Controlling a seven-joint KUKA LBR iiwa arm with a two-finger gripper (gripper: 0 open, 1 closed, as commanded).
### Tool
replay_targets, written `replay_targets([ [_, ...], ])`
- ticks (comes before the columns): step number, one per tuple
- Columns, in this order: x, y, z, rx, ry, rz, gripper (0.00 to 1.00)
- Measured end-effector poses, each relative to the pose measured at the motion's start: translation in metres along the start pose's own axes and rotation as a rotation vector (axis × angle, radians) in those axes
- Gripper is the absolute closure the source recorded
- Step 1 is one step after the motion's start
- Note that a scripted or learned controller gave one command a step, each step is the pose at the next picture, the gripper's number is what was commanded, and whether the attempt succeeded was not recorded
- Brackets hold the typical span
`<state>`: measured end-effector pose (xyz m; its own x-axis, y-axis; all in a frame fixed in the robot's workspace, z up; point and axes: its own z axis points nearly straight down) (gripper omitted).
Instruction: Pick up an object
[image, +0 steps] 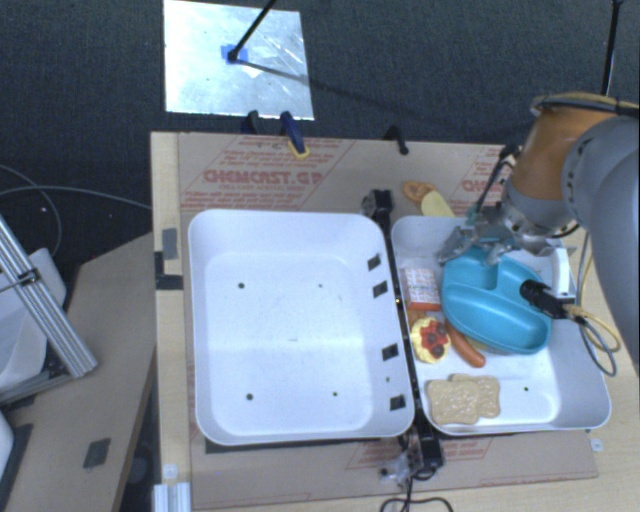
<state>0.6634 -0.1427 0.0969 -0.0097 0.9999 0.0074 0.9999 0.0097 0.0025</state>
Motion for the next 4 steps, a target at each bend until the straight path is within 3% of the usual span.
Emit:
replay_targets([
  [1, 0.043, -0.049, 0.004, -0.009, -0.019, 0.013, 0.00],
  [2, 0.046, -0.140, 0.002, -0.038, -0.020, 0.009, 0.00],
  [3, 0.050, -0.151, 0.002, -0.050, -0.026, 0.009, 0.00],
  [4, 0.056, -0.096, 0.008, -0.010, -0.011, 0.004, 0.00],
])
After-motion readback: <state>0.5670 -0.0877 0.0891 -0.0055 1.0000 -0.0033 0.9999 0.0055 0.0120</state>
